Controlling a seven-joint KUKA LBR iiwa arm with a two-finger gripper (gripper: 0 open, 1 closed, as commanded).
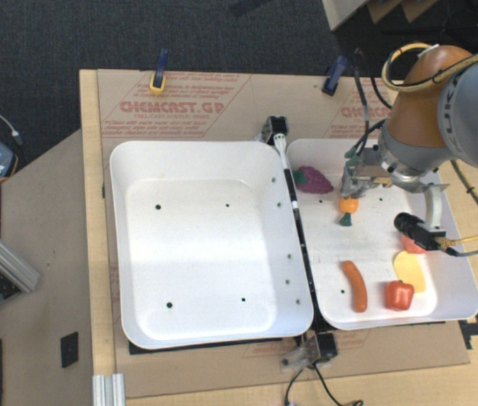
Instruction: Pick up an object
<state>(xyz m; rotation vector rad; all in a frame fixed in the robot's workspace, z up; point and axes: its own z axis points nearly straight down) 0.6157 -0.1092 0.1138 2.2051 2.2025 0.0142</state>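
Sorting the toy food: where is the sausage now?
The sausage lies in the right bin, near its front edge, just left of the red pepper.

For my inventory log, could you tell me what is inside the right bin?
Right bin: purple grapes, carrot, sausage, red pepper, yellow piece. The arm covers the far corner.

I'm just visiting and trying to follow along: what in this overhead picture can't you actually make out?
- The gripper: the arm's wrist covers it from above, so its grip on the small carrot below it is unclear.
- The right bin: the arm hides its far right corner.
- A reddish object: partly hidden by the black cable fitting, too little shows to name it.
- The purple item: too small and blurred to identify.
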